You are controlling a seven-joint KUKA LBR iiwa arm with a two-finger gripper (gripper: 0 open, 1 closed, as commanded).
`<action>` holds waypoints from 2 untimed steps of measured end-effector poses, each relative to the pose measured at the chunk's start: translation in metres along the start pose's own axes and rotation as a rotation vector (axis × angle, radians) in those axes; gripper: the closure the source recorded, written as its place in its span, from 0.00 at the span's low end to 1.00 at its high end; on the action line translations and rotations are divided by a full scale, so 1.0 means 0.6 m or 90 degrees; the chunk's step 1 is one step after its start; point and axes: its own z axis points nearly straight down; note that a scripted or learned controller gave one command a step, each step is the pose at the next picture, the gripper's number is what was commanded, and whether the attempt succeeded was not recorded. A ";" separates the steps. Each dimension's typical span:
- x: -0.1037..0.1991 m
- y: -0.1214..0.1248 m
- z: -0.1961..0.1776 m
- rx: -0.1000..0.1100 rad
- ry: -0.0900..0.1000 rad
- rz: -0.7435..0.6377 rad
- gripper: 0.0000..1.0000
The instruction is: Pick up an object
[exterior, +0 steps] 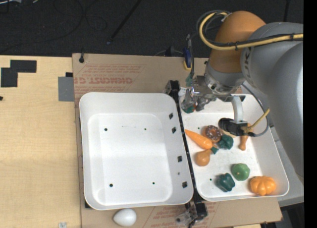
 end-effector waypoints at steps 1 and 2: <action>-0.006 -0.002 -0.011 0.004 -0.001 0.002 1.00; 0.182 0.001 -0.129 -0.002 0.002 -0.003 1.00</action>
